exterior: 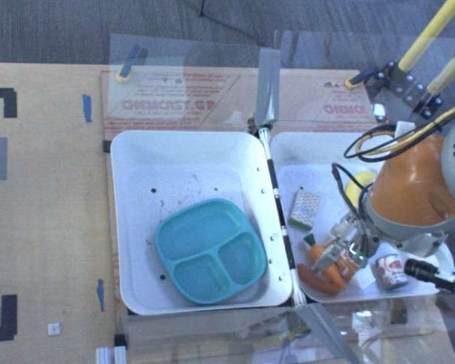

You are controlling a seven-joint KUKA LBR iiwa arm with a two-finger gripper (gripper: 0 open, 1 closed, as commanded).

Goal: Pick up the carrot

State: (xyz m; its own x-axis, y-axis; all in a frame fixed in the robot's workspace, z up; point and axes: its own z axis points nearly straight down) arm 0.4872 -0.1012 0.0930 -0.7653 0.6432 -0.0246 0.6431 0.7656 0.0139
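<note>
The gripper sat over the smooth orange carrot; its grip could not be judged. Beside it lay a red-labelled can, writing unreadable.

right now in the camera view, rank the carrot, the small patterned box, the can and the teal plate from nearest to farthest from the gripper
1. carrot, right at the gripper, right bin's near side
2. can and small patterned box, on either side of the gripper, too close to call
3. teal plate, left bin
</note>
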